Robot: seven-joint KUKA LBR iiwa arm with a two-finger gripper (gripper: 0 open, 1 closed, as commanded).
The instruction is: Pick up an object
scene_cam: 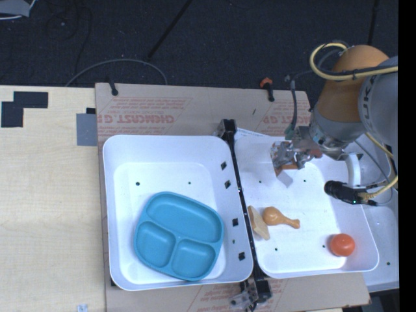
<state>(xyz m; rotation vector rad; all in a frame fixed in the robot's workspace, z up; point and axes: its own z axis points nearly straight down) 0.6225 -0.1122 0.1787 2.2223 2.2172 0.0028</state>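
Gripper [286, 158] state unclear, over right bin [364, 265], drumstick toy [280, 218] well below, apart

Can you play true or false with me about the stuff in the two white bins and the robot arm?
1. The blue plate with three sections lies in the left bin. True.
2. The orange ball sits in the left bin. False: it is in the right bin, near its front right corner.
3. The toy drumstick lies in the right bin, close to the divider between the bins. True.
4. The gripper is resting on the blue plate. False: it is over the back part of the right bin, far from the plate.
5. The orange ball touches the drumstick. False: bare white floor shows between them.
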